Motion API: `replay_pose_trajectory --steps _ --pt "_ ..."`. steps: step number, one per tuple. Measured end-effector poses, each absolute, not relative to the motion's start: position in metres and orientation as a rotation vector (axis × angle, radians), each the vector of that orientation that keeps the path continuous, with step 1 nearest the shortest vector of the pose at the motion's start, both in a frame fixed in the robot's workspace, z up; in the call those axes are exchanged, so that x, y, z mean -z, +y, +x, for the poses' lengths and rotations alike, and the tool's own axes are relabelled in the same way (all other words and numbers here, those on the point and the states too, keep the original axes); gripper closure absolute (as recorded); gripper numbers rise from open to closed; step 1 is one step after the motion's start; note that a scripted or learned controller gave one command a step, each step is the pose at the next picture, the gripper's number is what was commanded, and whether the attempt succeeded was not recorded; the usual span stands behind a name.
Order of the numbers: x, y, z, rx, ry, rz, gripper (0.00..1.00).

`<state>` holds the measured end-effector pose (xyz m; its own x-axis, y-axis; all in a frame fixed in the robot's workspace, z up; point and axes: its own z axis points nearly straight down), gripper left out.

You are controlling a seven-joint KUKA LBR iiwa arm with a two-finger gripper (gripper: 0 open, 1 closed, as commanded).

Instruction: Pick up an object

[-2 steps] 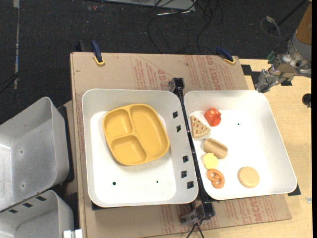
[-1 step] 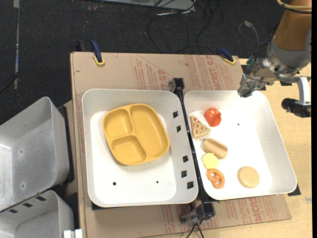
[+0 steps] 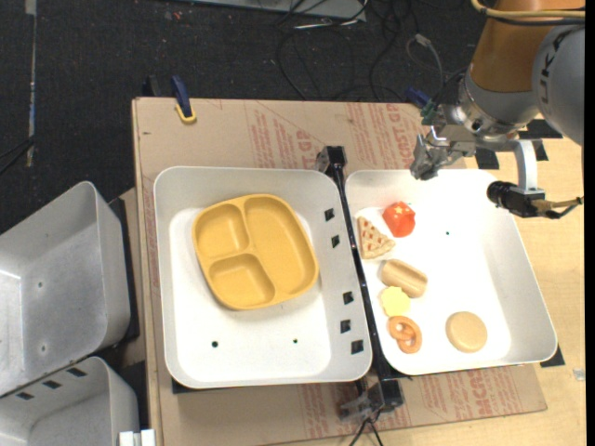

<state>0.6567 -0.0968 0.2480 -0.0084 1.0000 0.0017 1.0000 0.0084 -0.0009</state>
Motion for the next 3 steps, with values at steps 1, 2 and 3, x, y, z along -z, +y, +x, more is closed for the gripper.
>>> replay_pose_trajectory --steps 1,2,3 --pt "-0.253 -0.044 0.648 0.000 -2.228 -2.212 1.00" --pt "-0.254 0.008 0.638 0.000 -2.229 -2.211 1.00" --pt "-0.251 0.057 0.639 0.002 -2.230 -2.212 1.00"
